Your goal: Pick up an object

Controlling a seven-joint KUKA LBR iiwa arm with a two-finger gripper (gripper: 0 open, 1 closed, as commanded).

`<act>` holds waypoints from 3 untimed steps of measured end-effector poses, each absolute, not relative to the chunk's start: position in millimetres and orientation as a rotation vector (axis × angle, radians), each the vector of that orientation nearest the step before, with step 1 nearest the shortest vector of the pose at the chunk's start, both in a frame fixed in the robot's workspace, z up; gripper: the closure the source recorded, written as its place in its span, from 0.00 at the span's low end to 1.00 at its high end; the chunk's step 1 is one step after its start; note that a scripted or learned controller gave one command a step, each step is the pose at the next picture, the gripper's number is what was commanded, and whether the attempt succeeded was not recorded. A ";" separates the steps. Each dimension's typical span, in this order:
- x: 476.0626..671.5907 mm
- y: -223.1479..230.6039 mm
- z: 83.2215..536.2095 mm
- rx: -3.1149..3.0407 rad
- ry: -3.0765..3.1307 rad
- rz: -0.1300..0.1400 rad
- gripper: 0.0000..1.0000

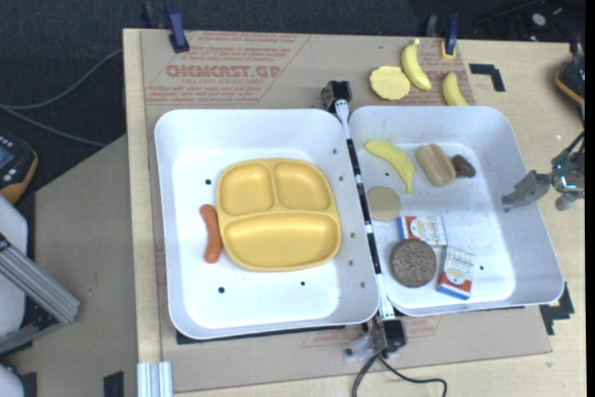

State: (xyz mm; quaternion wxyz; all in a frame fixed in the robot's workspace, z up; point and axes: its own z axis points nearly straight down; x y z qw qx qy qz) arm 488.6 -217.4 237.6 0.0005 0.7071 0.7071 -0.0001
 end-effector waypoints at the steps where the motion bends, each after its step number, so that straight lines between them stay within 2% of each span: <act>1: 539.9 -153.5 146.5 2.219 2.237 -0.002 0.00; 2: 588.3 -97.5 90.1 2.214 2.228 0.003 0.00; 3: 648.8 -95.0 84.7 2.214 2.222 0.005 0.00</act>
